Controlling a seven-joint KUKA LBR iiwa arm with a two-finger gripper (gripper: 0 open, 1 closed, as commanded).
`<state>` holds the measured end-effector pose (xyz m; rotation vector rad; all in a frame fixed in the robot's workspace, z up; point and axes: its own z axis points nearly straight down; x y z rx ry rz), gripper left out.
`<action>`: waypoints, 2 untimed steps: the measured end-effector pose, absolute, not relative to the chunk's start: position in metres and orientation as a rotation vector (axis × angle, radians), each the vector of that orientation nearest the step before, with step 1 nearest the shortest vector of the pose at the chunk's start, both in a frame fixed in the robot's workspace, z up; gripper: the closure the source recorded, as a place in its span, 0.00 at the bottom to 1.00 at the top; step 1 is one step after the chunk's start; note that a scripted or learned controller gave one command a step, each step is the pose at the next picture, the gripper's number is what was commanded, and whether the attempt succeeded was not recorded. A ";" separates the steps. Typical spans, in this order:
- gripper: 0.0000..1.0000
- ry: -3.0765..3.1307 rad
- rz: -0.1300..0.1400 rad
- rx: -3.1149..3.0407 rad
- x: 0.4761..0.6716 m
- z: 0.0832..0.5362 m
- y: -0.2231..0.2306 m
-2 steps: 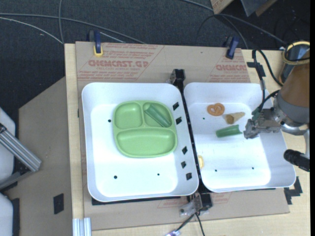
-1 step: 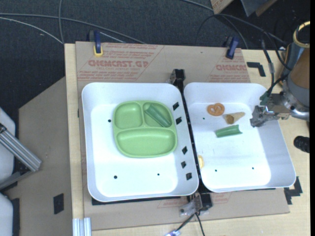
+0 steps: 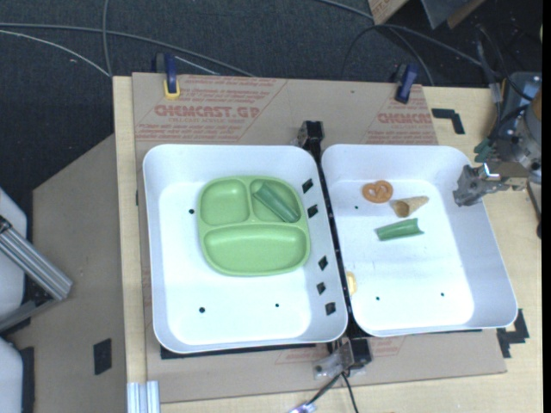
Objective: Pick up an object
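Camera view: we see the gripper point(image 3: 469, 188) over the right bin's point(image 3: 482, 317) far edge, pre-grasp, finger state indeterminate. Pretzel point(image 3: 376, 192), cone point(image 3: 410, 205), green piece point(image 3: 398, 229) lie nearby; next, we judge, descend onto one.

My gripper point(image 3: 469, 188) is a small block of grey metal with a dull, brushed look, darker in its recesses and paler where the light catches its edges. Above it my wrist point(image 3: 508, 149) is a cluster of grey and silvery parts, boxy rather than smooth, with dark gaps between them. A pale, rounded housing point(image 3: 525, 89) sits higher up on me, lighter than the rest. Finer detail on me is too blurred to make out.
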<state>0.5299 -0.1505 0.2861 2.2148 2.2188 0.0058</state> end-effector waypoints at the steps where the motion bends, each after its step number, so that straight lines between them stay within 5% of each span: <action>1: 1.00 2.227 0.005 2.213 0.549 0.285 -0.103; 2: 1.00 2.227 0.003 2.214 0.569 0.280 -0.058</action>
